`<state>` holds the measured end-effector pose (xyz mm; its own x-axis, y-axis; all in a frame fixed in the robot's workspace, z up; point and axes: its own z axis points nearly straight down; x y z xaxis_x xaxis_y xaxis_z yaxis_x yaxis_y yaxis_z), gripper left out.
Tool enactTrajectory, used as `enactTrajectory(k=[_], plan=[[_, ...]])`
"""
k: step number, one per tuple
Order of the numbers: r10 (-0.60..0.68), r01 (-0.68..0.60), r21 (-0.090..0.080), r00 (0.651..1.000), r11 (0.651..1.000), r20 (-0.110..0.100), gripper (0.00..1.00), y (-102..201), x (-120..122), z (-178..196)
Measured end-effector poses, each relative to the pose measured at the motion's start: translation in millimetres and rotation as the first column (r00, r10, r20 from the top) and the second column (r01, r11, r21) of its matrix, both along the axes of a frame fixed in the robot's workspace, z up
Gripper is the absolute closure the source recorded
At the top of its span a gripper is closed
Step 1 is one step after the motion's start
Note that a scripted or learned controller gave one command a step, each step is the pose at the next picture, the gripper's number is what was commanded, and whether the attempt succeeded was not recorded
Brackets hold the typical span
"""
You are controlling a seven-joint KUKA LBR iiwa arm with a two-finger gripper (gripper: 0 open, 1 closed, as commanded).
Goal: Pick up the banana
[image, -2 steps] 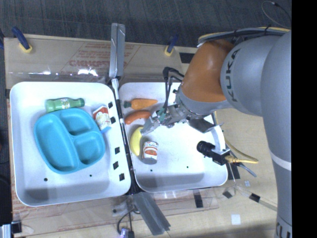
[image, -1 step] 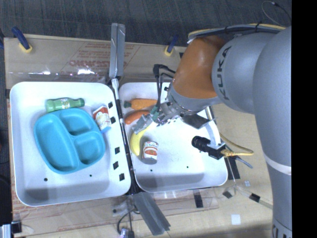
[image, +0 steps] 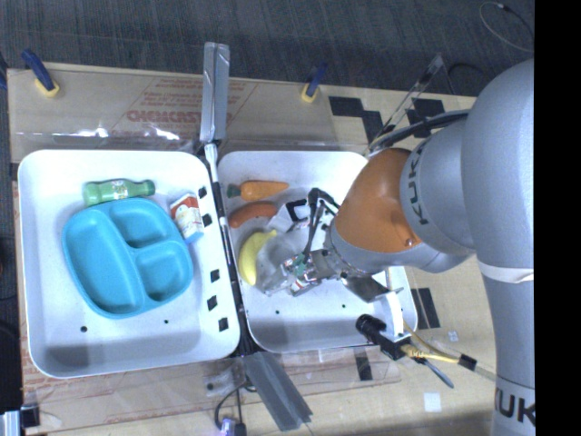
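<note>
The gripper (image: 289, 275) hangs low in the right bin (image: 300, 334), touching or just beside the banana (image: 251, 254), probably lining up the grab. Can't tell how its fingers stand. Farther back lie a sausage (image: 251, 213) and a carrot (image: 263, 190).

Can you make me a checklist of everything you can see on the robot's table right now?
Surface: two white bins, left bin and right bin, on a wooden bench.
Job's things: banana in the right bin, beside the gripper.
Clutter: carrot and sausage in the right bin; blue tray, green bottle and small carton in the left bin.
Grippers: gripper low in the right bin; fingers unclear.
Cables: black cable on the wrist.
Surroundings: blue clamps; dark floor.
</note>
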<state>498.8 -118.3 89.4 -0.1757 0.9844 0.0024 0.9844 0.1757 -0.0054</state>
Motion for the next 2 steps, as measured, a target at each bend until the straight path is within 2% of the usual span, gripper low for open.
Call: enactTrajectory(k=[1,2], plan=[[-0.081,0.081,-0.001,0.997,0.997,0.001,0.00,15,67,1],[-0.160,0.160,-0.002,0.987,0.987,0.002,0.00,58,29,144]])
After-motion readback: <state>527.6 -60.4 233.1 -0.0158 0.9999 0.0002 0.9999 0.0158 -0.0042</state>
